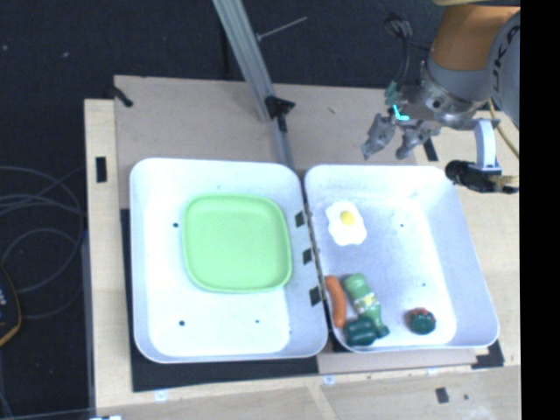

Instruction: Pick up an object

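Candidates for picking lie in the right bin (pixel 455 234): a fried egg toy (pixel 346 223) near its far left corner, and along the near wall an orange carrot (pixel 336 300), a green bottle-like toy (pixel 362 305) and a small dark ball (pixel 421 321). The gripper (pixel 391 140) hangs above the worktop (pixel 341 125) just beyond that bin's far rim, fingers spread and nothing between them, likely poised before a descent. A green plate (pixel 236 242) sits in the left bin (pixel 153 261).

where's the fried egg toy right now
The fried egg lies in the right bin, near its upper left corner beside the divider between the bins, above the carrot and green bottle.
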`<state>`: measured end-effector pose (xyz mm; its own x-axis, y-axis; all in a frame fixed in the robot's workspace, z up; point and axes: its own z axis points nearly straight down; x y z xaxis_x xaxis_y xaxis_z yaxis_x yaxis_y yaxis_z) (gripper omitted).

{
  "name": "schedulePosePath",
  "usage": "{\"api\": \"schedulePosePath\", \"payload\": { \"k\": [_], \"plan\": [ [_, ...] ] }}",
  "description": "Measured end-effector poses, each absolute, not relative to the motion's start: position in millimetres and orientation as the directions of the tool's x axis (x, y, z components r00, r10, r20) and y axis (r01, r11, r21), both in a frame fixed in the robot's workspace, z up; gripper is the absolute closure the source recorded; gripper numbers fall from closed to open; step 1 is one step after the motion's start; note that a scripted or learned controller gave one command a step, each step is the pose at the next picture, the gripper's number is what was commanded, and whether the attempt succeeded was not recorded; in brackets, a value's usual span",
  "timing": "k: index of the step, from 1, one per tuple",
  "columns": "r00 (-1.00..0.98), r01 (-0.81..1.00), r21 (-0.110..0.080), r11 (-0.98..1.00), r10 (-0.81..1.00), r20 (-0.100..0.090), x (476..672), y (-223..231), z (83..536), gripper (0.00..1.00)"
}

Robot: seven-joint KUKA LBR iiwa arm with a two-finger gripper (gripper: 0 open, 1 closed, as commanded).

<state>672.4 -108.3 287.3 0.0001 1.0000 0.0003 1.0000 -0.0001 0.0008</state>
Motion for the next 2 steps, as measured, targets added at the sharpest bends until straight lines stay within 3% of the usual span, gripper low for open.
{"api": "schedulePosePath", "payload": {
  "k": [1, 2],
  "plan": [
    [0.000, 1.000, 0.001, 0.000, 1.000, 0.000, 672.4, -108.3, 287.3, 0.00],
    [0.001, 1.000, -0.003, -0.001, 1.000, -0.001, 678.1, -116.0, 238.9, 0.00]
  ]
}}
